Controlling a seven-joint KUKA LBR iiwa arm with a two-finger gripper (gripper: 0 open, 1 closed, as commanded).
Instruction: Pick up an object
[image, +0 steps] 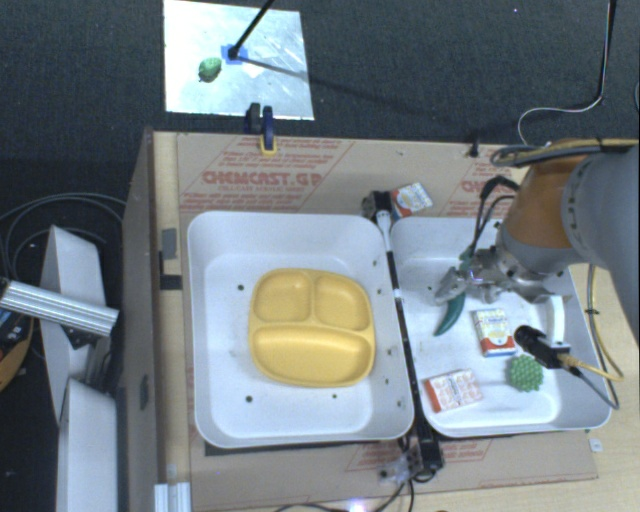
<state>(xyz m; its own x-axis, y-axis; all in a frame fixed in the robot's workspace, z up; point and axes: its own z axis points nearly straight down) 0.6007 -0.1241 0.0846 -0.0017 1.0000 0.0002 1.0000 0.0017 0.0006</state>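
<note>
Camera view: my fingers (452, 290) spread apart over the right bin (580, 405), just above a green pepper (449, 314).

Two bins side by side, divided tray (310, 328) in the left bin (215, 300), right bin (575, 400) holding a pepper (449, 314), small box (493, 331), ball (524, 373), flat packet (453, 390), gripper (462, 283) above the pepper
</note>
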